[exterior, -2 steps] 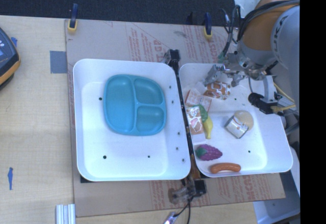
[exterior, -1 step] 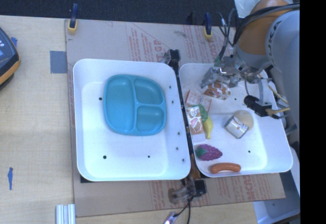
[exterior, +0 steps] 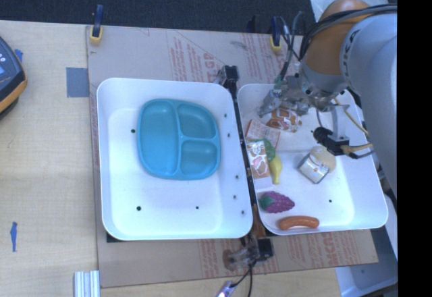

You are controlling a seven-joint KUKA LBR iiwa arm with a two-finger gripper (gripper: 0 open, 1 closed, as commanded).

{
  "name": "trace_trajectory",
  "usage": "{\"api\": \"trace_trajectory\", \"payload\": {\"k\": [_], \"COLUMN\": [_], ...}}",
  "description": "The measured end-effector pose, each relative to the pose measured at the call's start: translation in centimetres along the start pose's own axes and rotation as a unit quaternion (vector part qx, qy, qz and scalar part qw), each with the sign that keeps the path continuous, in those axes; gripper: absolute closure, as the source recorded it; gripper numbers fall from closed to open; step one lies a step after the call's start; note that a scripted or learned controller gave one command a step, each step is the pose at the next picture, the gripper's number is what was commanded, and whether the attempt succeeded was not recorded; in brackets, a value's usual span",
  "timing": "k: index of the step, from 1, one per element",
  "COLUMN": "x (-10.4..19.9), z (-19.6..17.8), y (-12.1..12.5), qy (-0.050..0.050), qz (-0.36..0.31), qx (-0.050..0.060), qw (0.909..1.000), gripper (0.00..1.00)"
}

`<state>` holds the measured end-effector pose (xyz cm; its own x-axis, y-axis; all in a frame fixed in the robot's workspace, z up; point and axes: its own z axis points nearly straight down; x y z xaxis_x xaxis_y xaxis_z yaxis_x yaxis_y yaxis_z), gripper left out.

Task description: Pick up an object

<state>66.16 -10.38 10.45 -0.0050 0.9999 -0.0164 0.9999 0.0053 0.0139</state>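
White plastic makes up the 2 shallow bins on the tabletop: the left bin (exterior: 108, 221) holds a blue divided plate (exterior: 179, 138), and the right bin (exterior: 368, 211) holds the loose things to pick from. In the camera view the pincer (exterior: 287, 101) sits low over the far left corner of the right bin, right at a small printed packet (exterior: 289, 118); whether it is open or closed I cannot tell, since the wrist hides it. That packet looks the likeliest target. It is probably light, thin and a little crinkly, so a pinch across its short width near the middle should serve, though it could slide on smooth plastic. Nearby lie another flat packet (exterior: 257, 149), a yellow toy fruit (exterior: 275, 167), a silvery can (exterior: 316, 165) on its side, purple grapes (exterior: 276, 202) and a sausage (exterior: 298, 223). The can seems stiff but rolls easily.
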Motion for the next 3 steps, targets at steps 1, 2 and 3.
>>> {"api": "trace_trajectory", "payload": {"k": [1,2,3], "x": [0.4,-0.9,0.0], "z": [0.0,0.0,0.0], "y": [0.0,0.2,0.0], "qy": [0.000,0.008,0.001], "qz": [-0.001,-0.002,0.000], "qx": [0.000,-0.001,-0.001], "qw": [1.0000,1.0000,1.0000], "gripper": [0.00,0.00,0.00]}}
